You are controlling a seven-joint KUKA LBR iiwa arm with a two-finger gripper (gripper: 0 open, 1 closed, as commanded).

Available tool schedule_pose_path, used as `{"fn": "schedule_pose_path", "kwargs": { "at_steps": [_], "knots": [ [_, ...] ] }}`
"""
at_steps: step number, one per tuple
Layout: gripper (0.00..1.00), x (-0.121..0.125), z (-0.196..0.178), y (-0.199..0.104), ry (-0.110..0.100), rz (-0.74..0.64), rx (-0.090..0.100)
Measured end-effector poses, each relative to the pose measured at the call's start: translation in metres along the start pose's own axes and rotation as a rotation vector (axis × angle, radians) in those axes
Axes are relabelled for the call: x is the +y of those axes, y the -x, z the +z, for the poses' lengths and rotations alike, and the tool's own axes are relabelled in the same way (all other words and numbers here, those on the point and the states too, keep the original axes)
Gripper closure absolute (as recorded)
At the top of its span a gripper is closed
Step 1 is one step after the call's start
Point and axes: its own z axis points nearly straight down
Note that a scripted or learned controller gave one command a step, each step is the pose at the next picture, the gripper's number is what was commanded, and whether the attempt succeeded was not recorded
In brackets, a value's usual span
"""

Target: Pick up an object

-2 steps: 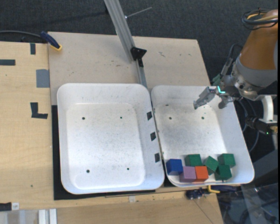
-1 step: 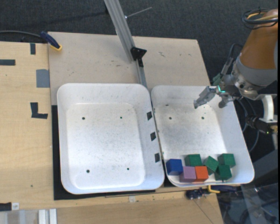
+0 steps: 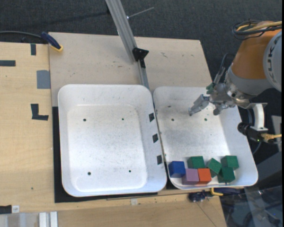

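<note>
Coloured blocks (image 3: 204,169) clustered near edge, claw (image 3: 206,107) well apart

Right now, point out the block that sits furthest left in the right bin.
The blue block. It sits beside the bin's left wall, left of the purple block and all the green ones.

Wooden bench (image 3: 99,56), seen from above at a slant. Two shallow white bins rest directly on it, side by side and touching: the left bin (image 3: 66,98) at 9 o'clock and the right bin (image 3: 180,96) at 3 o'clock. A black mat (image 3: 55,155) lies under the left bin. A blue-and-yellow clamp (image 3: 51,40) sits at 11 o'clock.
</note>
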Motion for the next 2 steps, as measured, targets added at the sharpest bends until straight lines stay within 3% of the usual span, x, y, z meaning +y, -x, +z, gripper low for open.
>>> {"fn": "schedule_pose_path", "kwargs": {
  "at_steps": [2],
  "knots": [
    [0.00, -0.002, 0.114, 0.008, -0.002, 0.001, 0.000]
  ]
}}
